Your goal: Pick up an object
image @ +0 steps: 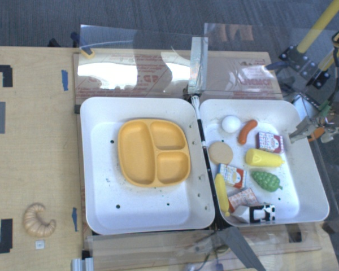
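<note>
**Presently: right bin stocked, claw at its outer edge**

Nearest, a black-and-white carton (261,212), a banana (221,192), two small packets (233,175) and a green bumpy piece (265,180). Beyond these, a yellow corn-like piece (264,158), tan disc (220,152), red carton (269,142), sausage (247,130) and white egg (231,123). Claw (304,132) just right of the red carton, apart from it; whether open or closed, cannot tell. Left bin (96,168): yellow divided plate (153,152). Counter (28,151): croissant (38,219).
</note>
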`<state>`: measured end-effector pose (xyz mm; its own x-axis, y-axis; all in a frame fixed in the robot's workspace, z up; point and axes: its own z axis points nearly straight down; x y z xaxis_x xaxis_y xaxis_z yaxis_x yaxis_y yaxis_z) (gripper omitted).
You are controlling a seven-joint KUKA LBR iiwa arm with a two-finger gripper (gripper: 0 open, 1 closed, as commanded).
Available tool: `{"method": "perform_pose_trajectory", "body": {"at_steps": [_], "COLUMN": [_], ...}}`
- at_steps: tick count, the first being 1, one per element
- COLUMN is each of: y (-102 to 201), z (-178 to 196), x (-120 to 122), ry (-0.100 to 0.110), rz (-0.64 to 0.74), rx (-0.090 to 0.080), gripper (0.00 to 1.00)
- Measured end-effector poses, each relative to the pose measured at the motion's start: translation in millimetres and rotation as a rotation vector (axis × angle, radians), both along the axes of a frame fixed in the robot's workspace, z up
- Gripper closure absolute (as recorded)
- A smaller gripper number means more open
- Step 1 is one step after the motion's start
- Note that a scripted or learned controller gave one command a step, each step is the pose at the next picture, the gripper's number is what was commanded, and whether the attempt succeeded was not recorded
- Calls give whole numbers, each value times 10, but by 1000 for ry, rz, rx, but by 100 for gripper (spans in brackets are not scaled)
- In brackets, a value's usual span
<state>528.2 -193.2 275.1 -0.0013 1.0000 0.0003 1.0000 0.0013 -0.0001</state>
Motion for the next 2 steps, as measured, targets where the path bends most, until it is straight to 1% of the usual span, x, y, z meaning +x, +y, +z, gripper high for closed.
{"method": "perform_pose_trajectory", "body": {"at_steps": [1, 2], "y": [0, 313], "z": [0, -1495], "x": [0, -224], "ry": [0, 13], "rz": [0, -35], "rx": [0, 4], "gripper": [0, 0]}}
